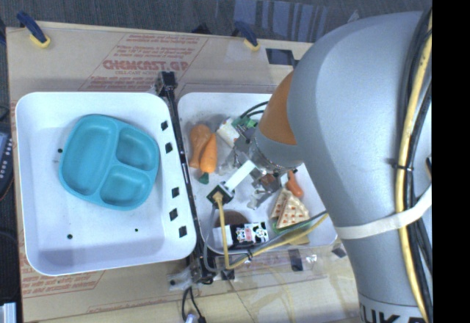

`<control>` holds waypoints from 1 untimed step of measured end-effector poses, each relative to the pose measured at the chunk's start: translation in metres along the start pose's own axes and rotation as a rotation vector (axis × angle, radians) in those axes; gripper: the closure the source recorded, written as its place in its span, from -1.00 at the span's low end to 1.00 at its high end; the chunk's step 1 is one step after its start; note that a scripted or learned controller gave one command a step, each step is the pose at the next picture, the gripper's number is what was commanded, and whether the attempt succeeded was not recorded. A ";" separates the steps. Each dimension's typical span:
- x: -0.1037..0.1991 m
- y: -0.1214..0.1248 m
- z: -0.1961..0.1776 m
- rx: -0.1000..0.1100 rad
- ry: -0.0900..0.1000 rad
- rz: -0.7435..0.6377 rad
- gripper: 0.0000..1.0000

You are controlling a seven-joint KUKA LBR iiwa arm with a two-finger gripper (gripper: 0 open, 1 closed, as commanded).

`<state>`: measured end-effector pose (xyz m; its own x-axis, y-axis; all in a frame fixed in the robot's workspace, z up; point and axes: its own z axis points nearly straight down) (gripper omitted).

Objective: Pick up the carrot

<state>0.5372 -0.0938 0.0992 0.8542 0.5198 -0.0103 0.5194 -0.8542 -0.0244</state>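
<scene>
The carrot [208, 153] is an orange tapered piece lying in the left part of the right bin [192, 110], close beside a paler orange piece [197, 139]. My gripper [260, 183] hangs over the middle of the right bin, to the right of the carrot and apart from it. Nothing is visibly held in it. The grey arm with its orange band [276, 120] covers the right side of this bin.
A blue divided plate [110, 161] lies in the left bin [37, 241]. Near the gripper are a waffle-like wedge [288, 210], a small red-orange piece [294, 184], a cow-patterned block [251, 233] and a dark brown item [232, 217].
</scene>
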 end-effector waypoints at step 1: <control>0.046 0.025 0.007 -0.015 0.007 0.219 -1.00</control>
<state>0.5898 -0.0913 0.0914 0.9467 0.3221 -0.0072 0.3220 -0.9467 -0.0078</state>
